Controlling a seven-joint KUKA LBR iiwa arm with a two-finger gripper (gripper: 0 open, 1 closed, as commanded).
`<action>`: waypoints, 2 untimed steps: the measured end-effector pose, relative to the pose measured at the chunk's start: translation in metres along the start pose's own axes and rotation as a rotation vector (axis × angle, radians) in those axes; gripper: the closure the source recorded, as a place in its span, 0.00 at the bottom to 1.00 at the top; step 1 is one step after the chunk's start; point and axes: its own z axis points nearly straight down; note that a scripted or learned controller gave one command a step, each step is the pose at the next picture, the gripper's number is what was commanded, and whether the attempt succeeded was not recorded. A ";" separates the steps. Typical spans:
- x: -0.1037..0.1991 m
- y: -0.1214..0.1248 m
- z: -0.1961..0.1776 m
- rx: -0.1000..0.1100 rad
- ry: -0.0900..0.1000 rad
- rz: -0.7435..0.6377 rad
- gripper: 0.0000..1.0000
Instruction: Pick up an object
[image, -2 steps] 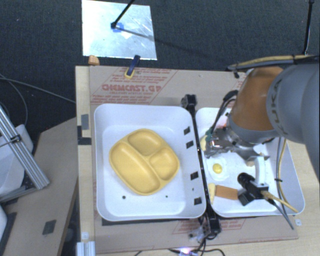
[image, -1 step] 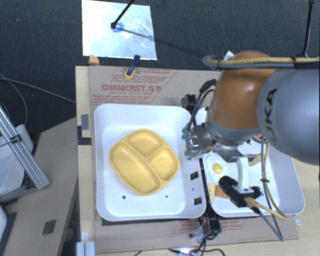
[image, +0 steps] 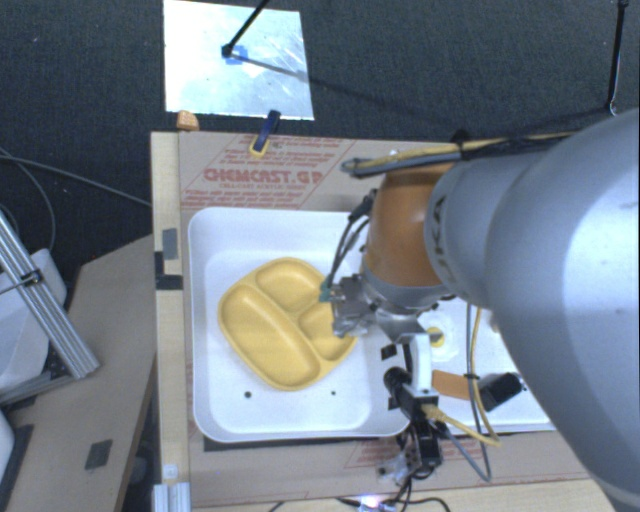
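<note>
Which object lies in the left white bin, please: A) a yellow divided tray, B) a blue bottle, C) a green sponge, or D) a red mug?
A: a yellow divided tray with several compartments rests on the floor of the left white bin, beside the arm's wrist.

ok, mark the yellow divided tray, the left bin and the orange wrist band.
yellow divided tray (image: 268, 322): camera view, on its large compartment.
left bin (image: 215, 245): camera view, on bare floor near its far left corner.
orange wrist band (image: 400, 225): camera view, on its front face.
</note>
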 end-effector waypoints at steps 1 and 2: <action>-0.047 0.025 -0.099 -0.020 0.001 0.006 1.00; -0.058 -0.036 -0.112 -0.009 0.002 0.003 1.00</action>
